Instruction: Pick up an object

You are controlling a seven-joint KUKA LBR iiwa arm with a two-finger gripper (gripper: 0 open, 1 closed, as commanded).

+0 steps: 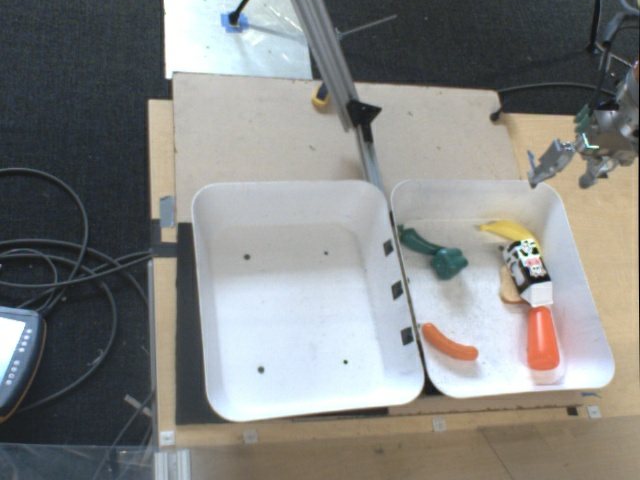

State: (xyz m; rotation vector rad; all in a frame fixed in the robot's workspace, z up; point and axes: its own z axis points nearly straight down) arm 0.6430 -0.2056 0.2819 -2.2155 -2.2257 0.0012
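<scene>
My gripper hangs at the right edge of the view, above the far right corner of the right bin. Its two fingers are spread apart with nothing between them. In that bin lie a green toy near the left wall, an orange sausage-shaped piece at the front left, a yellow banana at the back, a black-and-white figure just below it, and an orange bottle with a white cap at the right.
The left bin sits beside the right one, its floor bare. A slanted metal pole crosses the back of the bench. Cables and a tablet lie on the floor at the left.
</scene>
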